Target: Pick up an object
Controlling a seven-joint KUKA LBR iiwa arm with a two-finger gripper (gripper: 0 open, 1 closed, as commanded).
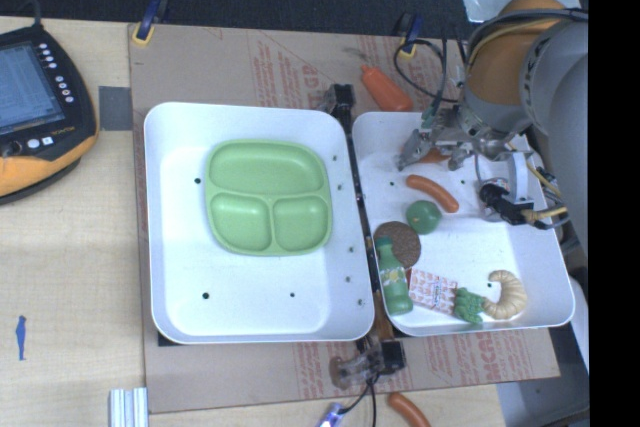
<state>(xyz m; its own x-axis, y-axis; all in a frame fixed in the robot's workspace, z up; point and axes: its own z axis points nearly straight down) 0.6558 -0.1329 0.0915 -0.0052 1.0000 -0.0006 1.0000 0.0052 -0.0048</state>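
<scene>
Camera view: sausage (433, 192) and green ball (423, 215) just below hand (428, 147)

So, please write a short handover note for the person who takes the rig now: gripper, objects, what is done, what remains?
Gripper: low over the far end of the right bin, near an orange object; I cannot tell if it is open or shut, and nothing visibly held.
Right bin: sausage, green ball, brown disc, green bottle, patterned packet, broccoli, croissant.
Left bin: green divided plate.
Done: no object lifted.
Left: grasp one object and lift it.
</scene>
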